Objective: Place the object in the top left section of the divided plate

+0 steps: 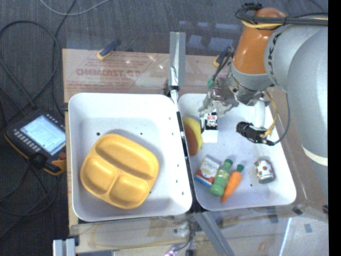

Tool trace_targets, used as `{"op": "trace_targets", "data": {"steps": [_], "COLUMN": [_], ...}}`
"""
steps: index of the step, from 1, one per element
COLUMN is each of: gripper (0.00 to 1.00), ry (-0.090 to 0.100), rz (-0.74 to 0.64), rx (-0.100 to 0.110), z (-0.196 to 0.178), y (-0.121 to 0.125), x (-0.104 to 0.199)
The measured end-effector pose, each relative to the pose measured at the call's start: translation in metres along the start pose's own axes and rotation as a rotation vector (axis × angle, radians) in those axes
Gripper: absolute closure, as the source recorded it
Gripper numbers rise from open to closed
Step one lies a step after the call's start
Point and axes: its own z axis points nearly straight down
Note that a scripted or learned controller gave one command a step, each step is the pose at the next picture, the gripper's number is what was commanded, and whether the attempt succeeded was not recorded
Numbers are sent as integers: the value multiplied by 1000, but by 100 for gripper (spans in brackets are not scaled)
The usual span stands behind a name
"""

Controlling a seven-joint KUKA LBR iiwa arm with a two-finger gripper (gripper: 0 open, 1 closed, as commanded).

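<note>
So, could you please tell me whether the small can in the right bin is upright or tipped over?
Tipped over: the can lies on its side on the right bin floor, label facing up.

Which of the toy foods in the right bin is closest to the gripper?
The yellow and red fruit by the bin's left wall, just below the gripper. The box, bottle, carrot and can lie further down.

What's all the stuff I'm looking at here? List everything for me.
Bins: two, white, side by side on the bench.
Divided plate: one, yellow, in the left bin.
Apple: one, yellow and red, right bin's left wall.
Small carton: one, pale with blue, right bin.
Bottle: one, green, beside the carton.
Carrot: one, orange, beside the bottle.
Can: one, red and white, right bin.
Handheld controller: one, black and orange, floor at left.
Arm: one, grey and orange.
Gripper: one, over the right bin.
</note>
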Motion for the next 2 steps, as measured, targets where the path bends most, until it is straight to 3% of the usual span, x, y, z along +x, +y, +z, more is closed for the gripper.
{"op": "trace_targets", "data": {"steps": [1,2], "gripper": [100,100], "ry": [6,4], "rz": [-47,-44], "rx": [1,-1], "z": [-46,-11], "y": [-47,-89], "x": [82,99]}}
